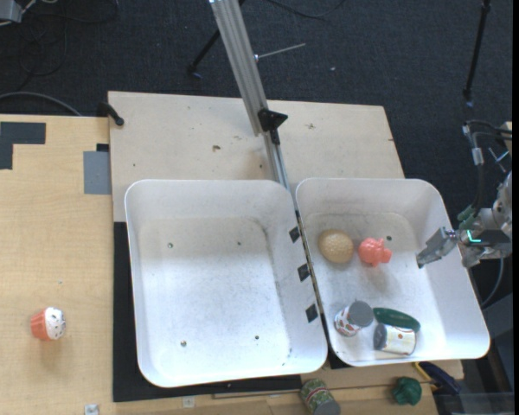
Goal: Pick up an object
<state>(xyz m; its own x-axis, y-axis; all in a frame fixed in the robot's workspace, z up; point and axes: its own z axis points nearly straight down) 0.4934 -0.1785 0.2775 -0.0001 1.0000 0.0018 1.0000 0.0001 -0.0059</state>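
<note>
The right bin (432,199) holds a tan ball (335,246) and a small pink toy (374,251) side by side near its middle. Toward its front lie a small printed can (355,317), a dark green piece (396,318) and a white cylinder (396,341), packed close together. My gripper (436,248) hangs over the bin's right rim, to the right of the pink toy and apart from it. Nothing shows in its grasp.
The left bin (143,232) stands beside the right one. A slanted aluminium bar (246,67) runs down to the gap between the bins. An orange-and-white toy (48,324) lies on the wooden bench at left. A green toy (406,391) and a can (316,395) lie before the bins.
</note>
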